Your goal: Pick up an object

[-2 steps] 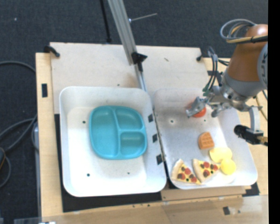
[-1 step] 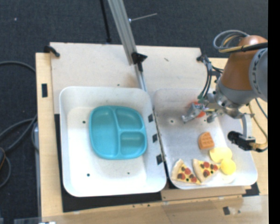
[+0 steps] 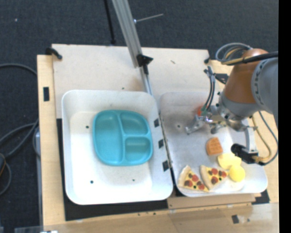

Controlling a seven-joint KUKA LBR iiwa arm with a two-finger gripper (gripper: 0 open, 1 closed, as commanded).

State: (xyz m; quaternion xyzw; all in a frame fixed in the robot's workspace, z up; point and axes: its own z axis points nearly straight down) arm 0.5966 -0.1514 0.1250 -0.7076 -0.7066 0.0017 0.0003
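We count two white bins on the tabletop [image 3: 48, 130]: the left bin [image 3: 77, 178] holds one teal divided plate [image 3: 122, 137] with three compartments, the right bin [image 3: 177, 110] holds the toy food. There we see two pizza slices [image 3: 194, 179] side by side at the near edge, one orange waffle-like piece [image 3: 214, 146] and two yellow pieces [image 3: 232, 166] touching each other just right of the pizza. The claw [image 3: 196, 126] sits low over the right bin's upper middle, apart from all the food; we cannot tell its opening, and nothing shows between its tips.
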